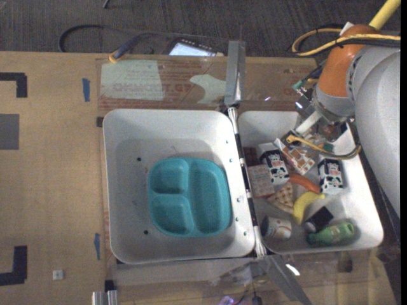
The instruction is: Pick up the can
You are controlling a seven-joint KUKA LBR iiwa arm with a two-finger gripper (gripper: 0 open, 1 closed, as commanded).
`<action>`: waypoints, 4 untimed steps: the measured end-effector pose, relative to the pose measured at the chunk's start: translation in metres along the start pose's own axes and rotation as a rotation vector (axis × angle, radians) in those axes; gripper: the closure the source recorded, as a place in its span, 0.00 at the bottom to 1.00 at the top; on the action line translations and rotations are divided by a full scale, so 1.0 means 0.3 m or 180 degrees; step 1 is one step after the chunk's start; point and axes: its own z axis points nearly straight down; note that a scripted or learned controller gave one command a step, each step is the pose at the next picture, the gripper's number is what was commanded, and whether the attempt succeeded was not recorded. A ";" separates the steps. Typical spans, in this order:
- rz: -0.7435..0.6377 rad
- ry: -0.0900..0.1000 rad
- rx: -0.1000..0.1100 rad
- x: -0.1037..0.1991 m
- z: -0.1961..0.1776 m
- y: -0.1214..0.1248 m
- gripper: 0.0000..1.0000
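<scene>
Arm (pixel 356 88) reaching into the right bin (pixel 372 218), gripper (pixel 299 140) hovering over clutter, can (pixel 277 227) lying near the front, teal tray (pixel 189 196) sitting in the left bin (pixel 121 170)

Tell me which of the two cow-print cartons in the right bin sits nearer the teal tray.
The cow-print carton toward the divider, beside the red-and-white packet. The other cow-print carton stands near the right bin's far wall.
</scene>
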 end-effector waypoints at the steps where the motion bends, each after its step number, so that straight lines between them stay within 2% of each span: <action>1: 0.1338 -0.0009 0.0004 -0.078 -0.450 0.027 1.00; 2: 0.1253 -0.0019 0.0015 -0.090 -0.247 0.082 1.00; 3: 0.1090 -0.0004 0.0005 -0.035 0.013 0.016 1.00; 4: 0.1319 -0.0004 0.0004 -0.030 -0.121 -0.014 1.00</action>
